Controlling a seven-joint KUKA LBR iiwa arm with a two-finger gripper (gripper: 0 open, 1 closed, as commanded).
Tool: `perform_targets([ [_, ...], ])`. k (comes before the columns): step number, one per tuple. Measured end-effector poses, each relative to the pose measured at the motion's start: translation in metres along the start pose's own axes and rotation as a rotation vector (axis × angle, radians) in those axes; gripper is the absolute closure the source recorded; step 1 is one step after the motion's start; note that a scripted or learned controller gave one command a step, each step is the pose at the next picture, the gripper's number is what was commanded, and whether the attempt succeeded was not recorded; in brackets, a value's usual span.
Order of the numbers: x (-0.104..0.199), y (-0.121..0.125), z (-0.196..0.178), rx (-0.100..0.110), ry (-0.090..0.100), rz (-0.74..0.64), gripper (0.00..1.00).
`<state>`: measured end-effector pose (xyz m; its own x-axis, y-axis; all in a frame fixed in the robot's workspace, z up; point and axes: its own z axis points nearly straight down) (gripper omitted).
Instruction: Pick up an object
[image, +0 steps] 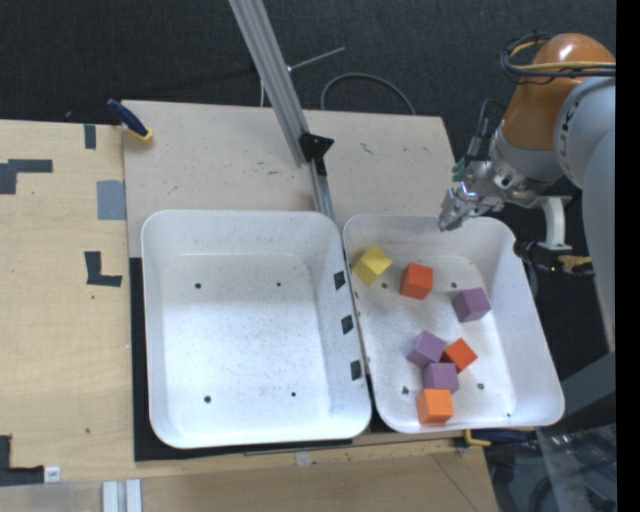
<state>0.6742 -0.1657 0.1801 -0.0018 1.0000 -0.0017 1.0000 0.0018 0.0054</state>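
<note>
Desk (60, 300): tan surface w/ two shallow white bins side by side. Left bin (160, 330) has no cubes in it. Right bin (535, 380) carries all candidate objs.

Arm (570, 90): grey w/ orange band, enters from the right and sits above the right bin's far rim. End effector (452, 220) hangs at that far rim, near the corner, well apart from every cube. Its grip state can't be read at this res; nothing is seen in it.

Objs in right bin, approx. similar size:
- Yellow cube (374, 264), close to the divider wall, near far-left corner.
- Orange cube (417, 280), just beside the yellow one; nearest to the end effector.
- Purple cube (470, 303), alone, mid-bin.
- Cluster near the front: purple cube (428, 347), small orange cube (460, 353), purple cube (440, 376), orange cube (435, 405), touching or nearly so.

Failure risks (est.):
1. Descent at present posn. likely strikes the bin rim or wall, not an obj.
2. Cluster pick: neighbours block finger entry, so a cube gets pushed or two get pinched.
3. Yellow cube: the divider wall limits clearance on one side.
4. Cubes lie rotated; misaligned approach squeezes corners and the cube slips out.

Lowest-risk target appears to be the lone purple cube or the orange cube by the yellow one.
</note>
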Motion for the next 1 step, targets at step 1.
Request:
perform_targets([
  [1, 0.0102, 0.0039, -0.0578, -0.001, 0.001, -0.001, 1.00],
])
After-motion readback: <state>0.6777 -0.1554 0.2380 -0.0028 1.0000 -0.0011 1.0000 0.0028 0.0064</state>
